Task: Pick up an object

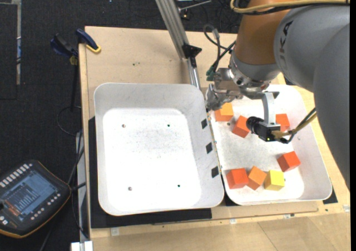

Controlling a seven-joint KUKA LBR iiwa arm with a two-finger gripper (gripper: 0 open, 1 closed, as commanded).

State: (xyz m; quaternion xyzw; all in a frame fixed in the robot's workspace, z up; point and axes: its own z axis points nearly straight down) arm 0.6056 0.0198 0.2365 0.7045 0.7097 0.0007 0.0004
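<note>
Two white bins side by side on the bench. Left bin has a wide bare floor, lots of free room, nothing near its rims. Right bin is crowded: all blocks sit here.

Orange block at the upper left of this bin, close to the shared rim between bins, tight spot. Red-orange block just beside it, lower right. Another red-orange block further right, partly behind a cable. Red block near the right side. Along the front rim, a row of three touching or nearly so: red-orange block, orange block, yellow block.

Arm reaches in from the right, wrist pointing down over the bin's upper left corner. Gripper sits just above the upper-left orange block, near the divider; cannot tell if the fingers are spread or pressed together, nothing seen between them.
</note>
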